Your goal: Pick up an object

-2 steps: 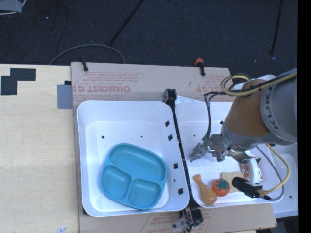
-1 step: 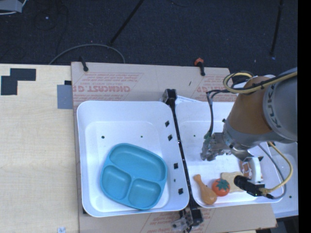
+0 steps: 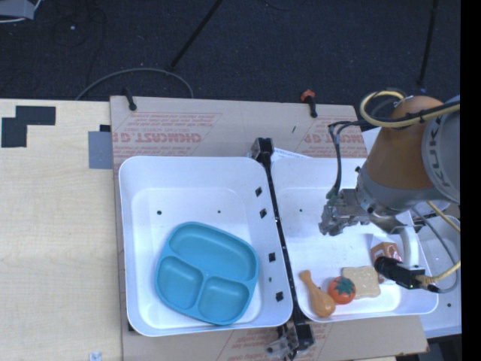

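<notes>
Grey two-finger gripper [image 3: 336, 222] low over the right shallow white bin [image 3: 308, 201], near its middle; finger spread not discernible, nothing seen held. Small toy items clustered along that bin's near edge, apart from the gripper, below and to its right: tan drumstick-shaped piece [image 3: 319, 295], red tomato-like ball [image 3: 341, 290] touching it, beige toast-like slab [image 3: 361, 280] just beside. Light blue three-compartment plastic plate [image 3: 207, 271] flat in the left shallow white bin [image 3: 143, 201].
</notes>
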`<state>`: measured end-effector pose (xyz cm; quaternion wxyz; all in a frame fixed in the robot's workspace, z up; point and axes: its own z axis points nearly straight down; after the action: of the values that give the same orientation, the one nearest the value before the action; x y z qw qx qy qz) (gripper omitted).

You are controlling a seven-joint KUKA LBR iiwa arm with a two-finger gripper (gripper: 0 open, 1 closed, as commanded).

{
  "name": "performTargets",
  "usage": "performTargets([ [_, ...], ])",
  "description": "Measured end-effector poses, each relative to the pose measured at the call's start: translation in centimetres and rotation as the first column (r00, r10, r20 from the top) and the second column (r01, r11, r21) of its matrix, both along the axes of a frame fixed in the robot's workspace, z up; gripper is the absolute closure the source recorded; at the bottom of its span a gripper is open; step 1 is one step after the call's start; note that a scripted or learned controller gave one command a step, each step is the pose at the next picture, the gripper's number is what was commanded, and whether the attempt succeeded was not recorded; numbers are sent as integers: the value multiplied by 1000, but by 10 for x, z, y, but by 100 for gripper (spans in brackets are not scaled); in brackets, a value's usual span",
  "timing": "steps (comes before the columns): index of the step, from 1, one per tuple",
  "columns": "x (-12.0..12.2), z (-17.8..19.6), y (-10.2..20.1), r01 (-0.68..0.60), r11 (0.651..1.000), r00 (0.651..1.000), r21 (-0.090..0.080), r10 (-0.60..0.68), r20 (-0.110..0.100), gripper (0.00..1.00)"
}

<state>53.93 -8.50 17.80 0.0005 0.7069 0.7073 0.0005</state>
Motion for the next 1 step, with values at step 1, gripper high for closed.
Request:
performTargets([
  [1, 9, 56, -6, 1, 1000, 1000, 0, -1, 1, 100],
])
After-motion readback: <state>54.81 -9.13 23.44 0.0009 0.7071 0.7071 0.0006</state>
